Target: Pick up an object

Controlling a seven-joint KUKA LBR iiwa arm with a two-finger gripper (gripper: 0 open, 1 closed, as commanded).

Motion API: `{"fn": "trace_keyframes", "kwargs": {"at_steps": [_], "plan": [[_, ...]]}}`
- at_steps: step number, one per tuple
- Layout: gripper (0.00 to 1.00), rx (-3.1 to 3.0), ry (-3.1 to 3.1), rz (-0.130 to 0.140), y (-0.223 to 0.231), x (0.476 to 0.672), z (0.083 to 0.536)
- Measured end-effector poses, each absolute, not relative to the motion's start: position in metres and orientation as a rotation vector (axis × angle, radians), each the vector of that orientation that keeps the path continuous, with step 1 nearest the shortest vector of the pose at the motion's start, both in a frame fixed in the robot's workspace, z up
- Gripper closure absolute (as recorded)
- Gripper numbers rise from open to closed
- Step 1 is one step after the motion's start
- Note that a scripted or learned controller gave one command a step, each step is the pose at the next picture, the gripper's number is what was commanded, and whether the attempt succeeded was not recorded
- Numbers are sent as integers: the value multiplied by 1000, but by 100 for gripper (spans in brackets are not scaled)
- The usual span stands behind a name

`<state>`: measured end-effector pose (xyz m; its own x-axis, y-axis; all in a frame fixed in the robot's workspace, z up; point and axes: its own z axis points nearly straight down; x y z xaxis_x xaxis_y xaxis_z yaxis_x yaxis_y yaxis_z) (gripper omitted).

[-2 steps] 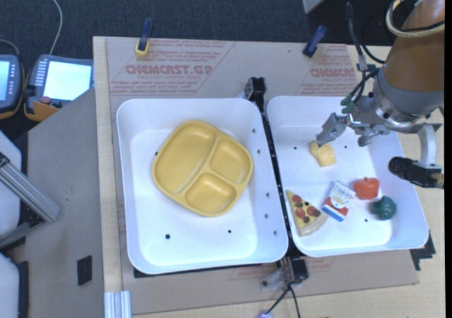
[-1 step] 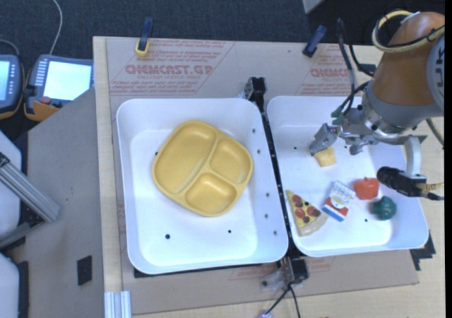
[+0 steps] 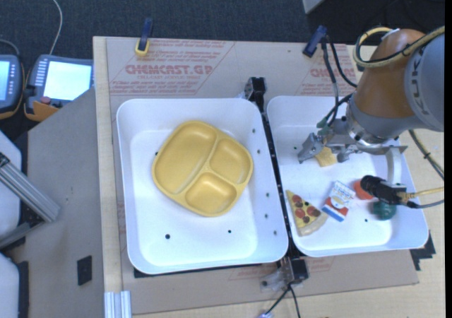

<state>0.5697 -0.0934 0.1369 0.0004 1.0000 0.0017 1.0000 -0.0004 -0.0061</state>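
Note:
My gripper (image 3: 325, 150) hangs low over the middle of the right bin (image 3: 339, 242), its two grey fingers (image 3: 306, 150) spread apart. A small yellow block (image 3: 325, 160) lies between and just below them, not pinched. Toward the bin's front lie a toy pizza slice (image 3: 307, 212) and a white packet with red and blue print (image 3: 339, 202). A red piece (image 3: 363, 193) and a dark green piece (image 3: 383, 210) sit to the right, partly hidden by a black part of the arm.
A yellow divided plate (image 3: 203, 167) lies in the left bin (image 3: 141, 239). The grey and orange arm (image 3: 395, 83) covers the right bin's far right part. A black clamp (image 3: 255, 87) sits on the wall between the bins. Cables trail at the right edge.

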Motion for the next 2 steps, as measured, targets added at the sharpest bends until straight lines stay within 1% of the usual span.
{"fn": "trace_keyframes", "kwargs": {"at_steps": [1, 2], "plan": [[100, -2224, -2220, -1, -94, 571, 151], [100, -2224, -2226, -5, -91, 573, 194]]}}
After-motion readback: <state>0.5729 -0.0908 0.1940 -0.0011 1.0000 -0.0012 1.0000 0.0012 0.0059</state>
